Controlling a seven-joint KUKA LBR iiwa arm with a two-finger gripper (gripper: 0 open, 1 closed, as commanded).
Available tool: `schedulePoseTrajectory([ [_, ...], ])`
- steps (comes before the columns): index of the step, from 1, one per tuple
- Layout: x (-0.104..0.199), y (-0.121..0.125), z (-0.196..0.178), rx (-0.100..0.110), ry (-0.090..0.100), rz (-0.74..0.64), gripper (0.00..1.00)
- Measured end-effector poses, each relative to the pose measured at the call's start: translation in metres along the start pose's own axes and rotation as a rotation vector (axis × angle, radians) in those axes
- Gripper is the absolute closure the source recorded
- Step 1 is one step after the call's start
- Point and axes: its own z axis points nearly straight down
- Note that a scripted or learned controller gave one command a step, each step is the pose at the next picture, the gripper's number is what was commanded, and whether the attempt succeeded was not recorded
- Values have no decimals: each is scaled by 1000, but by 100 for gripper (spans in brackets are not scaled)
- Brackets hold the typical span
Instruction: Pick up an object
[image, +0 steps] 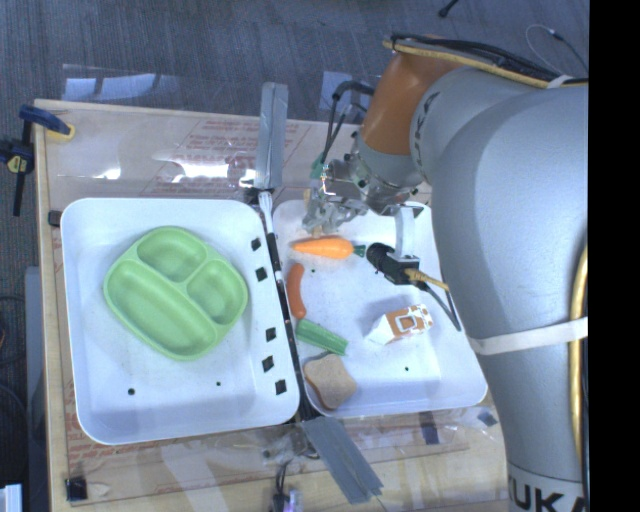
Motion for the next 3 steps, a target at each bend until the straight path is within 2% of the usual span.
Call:
schedulePoseTrajectory([
  [1,0,0,0,1,0,-1,0],
  [2,-47,-16,92,2,1,-125,0],
  [3,-25,1,92,18,-7,-189,0],
])
